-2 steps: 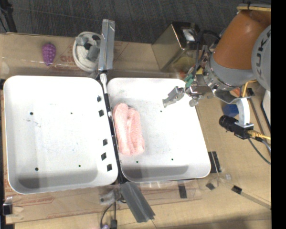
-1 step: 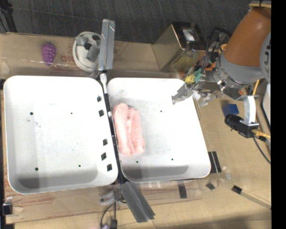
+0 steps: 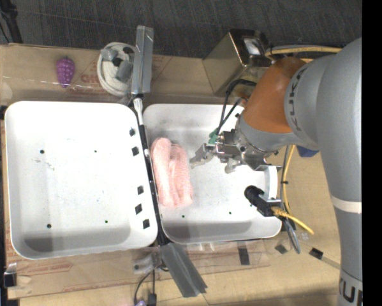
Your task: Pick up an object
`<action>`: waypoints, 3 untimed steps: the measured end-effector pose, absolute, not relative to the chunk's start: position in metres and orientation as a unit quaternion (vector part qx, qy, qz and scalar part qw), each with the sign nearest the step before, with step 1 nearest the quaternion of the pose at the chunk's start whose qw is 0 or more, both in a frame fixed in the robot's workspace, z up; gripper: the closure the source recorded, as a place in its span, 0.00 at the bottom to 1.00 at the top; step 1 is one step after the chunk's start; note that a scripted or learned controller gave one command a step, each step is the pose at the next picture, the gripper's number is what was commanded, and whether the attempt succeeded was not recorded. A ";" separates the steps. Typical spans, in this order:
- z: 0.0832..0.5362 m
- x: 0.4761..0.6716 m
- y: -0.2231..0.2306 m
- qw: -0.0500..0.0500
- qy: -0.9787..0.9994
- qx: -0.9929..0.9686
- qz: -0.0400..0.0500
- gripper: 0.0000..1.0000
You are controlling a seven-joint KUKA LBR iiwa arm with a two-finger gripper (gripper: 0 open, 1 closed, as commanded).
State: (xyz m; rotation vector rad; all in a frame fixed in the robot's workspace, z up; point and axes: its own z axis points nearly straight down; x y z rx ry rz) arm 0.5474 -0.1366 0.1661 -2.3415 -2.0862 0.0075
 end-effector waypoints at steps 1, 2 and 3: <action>0.193 0.574 -0.088 0.002 -0.697 -0.717 0.001 0.00; 0.095 0.570 -0.108 0.002 -0.713 -0.702 0.001 0.00; 0.093 0.505 -0.137 0.002 -0.468 -0.884 -0.001 0.00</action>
